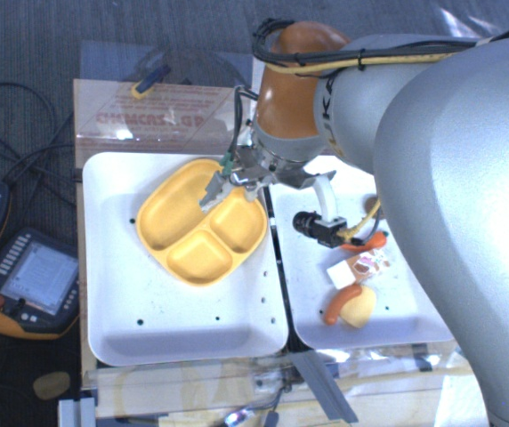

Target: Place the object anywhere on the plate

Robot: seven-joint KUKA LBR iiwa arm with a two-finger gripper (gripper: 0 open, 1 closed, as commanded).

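arm (432, 149): grey, orange band above the wrist, reaches in from the view's right and ends over the left bin.
left bin (112, 327): white, shallow, holds the plate.
right bin (406, 323): white, holds the loose things, all in its lower middle.
plate (183, 229): yellow, three compartments, flat in the upper half of the left bin, nothing seen lying on it.
gripper (223, 185): over the plate's upper right compartment, close to the plate's right edge. grip state: cannot tell from this slant, and nothing can be made out in its hold.
yellow lump (359, 308): rounded, touching a red stick (330, 312) on its left.
white packet (343, 272): just above the lump, beside an orange piece (372, 240).
object: cannot tell which one it is. every candidate seen lies in the right bin.
key relation: gripper is already above the plate. the loose things lie to its right and lower in the view, across the wall between the bins.
judgement: if something is carried, a release here lands on the plate. otherwise a pick comes first.
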